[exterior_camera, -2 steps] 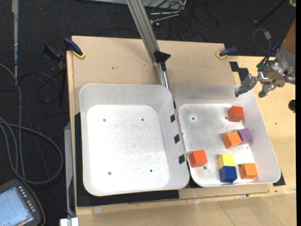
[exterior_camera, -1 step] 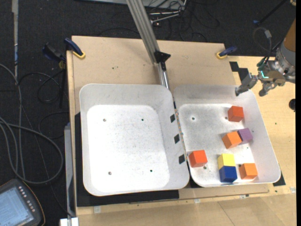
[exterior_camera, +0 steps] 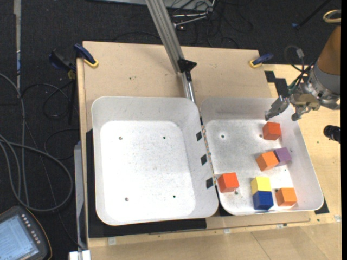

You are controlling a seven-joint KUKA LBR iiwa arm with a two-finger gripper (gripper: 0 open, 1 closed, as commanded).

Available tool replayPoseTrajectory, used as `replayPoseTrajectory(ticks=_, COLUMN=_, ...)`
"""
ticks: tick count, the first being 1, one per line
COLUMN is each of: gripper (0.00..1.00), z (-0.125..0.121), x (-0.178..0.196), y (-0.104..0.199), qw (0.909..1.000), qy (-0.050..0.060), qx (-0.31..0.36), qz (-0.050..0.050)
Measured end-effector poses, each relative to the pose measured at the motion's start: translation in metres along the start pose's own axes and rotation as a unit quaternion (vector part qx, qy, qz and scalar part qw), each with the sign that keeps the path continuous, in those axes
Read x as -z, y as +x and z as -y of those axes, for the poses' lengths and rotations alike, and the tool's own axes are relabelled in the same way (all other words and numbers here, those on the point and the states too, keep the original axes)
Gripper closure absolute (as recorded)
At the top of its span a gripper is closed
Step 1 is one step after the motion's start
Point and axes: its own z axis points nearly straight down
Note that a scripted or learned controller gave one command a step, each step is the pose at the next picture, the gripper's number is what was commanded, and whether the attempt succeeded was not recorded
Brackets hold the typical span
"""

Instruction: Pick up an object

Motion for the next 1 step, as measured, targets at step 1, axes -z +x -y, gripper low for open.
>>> replayPoseTrajectory(ticks=1, gripper=0.0, z=-0.0015, x=-0.0434, y=-0.0003, qw=1.0, qy=0.0, qx=0.0, qz=0.0)
